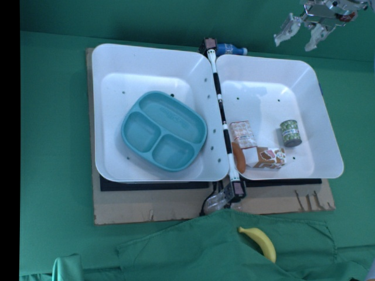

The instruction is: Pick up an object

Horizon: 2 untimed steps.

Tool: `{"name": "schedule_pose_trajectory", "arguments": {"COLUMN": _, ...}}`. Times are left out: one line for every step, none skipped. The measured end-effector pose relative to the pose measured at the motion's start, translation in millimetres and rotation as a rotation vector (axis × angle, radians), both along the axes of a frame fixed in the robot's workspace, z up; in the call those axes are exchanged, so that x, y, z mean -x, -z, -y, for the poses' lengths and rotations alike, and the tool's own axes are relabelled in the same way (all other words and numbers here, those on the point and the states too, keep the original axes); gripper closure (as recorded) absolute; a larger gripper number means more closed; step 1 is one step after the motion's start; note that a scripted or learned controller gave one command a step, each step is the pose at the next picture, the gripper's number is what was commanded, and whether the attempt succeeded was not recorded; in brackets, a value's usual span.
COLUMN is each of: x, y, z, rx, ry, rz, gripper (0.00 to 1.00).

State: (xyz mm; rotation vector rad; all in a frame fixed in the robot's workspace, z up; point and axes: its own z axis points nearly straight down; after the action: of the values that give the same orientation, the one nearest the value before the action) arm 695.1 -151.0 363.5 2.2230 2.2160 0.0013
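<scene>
Right bin (328,157) holds a green can (290,133) standing upright, a small carton (267,157) lying flat, and a wrapped packet (242,134).

Gripper (303,34) — open, empty, raised

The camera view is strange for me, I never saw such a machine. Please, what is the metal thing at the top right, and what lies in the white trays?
The picture is taken from above, at a slant. The metal thing is a robot arm's gripper, a two-finger claw; it hangs open above the bench and holds nothing. The left bin holds a teal divided plate. The right bin holds a small green can, a small packet and a carton. A banana lies on the green cloth in front.
</scene>
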Motion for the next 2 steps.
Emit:
{"name": "schedule_pose_trajectory", "arguments": {"x": -4, "y": 101, "z": 0, "rx": -0.001, "ry": 0.000, "rz": -0.010, "gripper": 0.00}}
{"name": "schedule_pose_trajectory", "arguments": {"x": 37, "y": 171, "z": -9, "rx": 0.003, "ry": -0.001, "rz": 0.008, "gripper": 0.00}}
